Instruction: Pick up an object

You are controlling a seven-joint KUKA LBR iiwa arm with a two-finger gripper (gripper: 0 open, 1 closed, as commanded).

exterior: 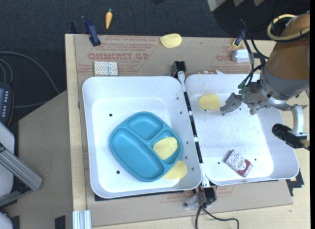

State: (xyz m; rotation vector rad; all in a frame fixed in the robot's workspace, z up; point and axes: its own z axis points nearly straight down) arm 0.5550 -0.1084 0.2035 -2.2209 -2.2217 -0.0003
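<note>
On the desk, outside the bins: a small patterned packet at far left, a yellow piece near the top edge. In the left bin: a blue divided plate, with one yellow piece in its right compartment and another yellow piece tucked just beside the plate's lower right rim, partly under it perhaps. In the right bin: a yellow chip-like piece near the upper left corner, a small red-and-white packet lower down. Hovering close to the right of the chip-like piece, the gripper, nothing seen between the jaws; spread or pressed together, cannot tell from this slant.

Likely target: the chip-like piece, nearest to the jaws. Risks from here: thin and flat, so easy to push along the smooth bin floor instead of lifting; close to the bin wall, so little room for one jaw on that side; possible closing on air if descending slightly off to the right.
</note>
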